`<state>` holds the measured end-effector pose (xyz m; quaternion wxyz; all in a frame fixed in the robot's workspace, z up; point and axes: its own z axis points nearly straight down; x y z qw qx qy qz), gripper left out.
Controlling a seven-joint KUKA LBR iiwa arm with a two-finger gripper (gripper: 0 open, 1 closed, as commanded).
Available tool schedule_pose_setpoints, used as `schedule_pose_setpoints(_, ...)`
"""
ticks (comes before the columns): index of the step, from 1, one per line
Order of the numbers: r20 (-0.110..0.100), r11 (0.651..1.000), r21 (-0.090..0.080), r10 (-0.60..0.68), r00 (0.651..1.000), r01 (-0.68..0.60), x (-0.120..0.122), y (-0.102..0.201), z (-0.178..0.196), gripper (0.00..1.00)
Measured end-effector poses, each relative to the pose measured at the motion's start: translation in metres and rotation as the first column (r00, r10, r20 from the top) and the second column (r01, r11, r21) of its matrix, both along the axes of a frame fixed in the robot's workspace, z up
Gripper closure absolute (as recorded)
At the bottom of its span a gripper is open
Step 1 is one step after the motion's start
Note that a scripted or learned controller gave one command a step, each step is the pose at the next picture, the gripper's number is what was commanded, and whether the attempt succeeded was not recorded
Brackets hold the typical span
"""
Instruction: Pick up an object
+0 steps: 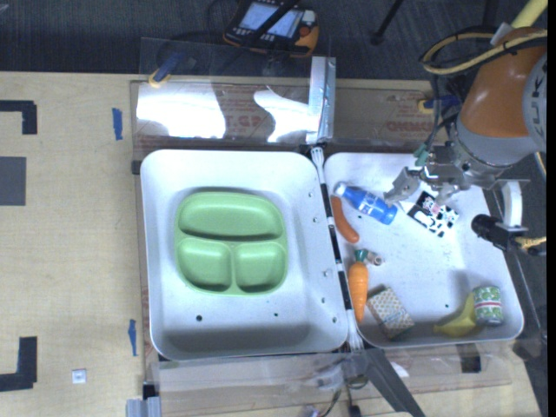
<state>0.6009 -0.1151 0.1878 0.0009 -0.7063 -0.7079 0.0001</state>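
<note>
Reaching in from the right, the grey-and-orange arm (504,94) hangs over the right bin (452,259), beside the left bin (165,233) that holds a green divided tray (232,240). Its claw (430,176) sits just above a blue bottle (367,204) and a black-and-white patterned block (434,214), though whether it is open or closed I cannot tell. Nothing looks lifted yet: the carrot (357,289), the banana (459,320) and the rest lie on the bin floor, so grasp and lift seem left.

a green divided tray (232,241) sits in the left bin (165,320), mid-frame. a handheld pendant (269,22) with a lit screen lies on the dark floor at top centre. blue tape marks (116,122) dot the tan bench (61,259).
</note>
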Motion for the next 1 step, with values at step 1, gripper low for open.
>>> schedule_pose_setpoints(1, 0.006, 0.993, -0.002, 0.116, 0.993, -0.116, 0.0354, 0.0201, -0.1019, 0.0)
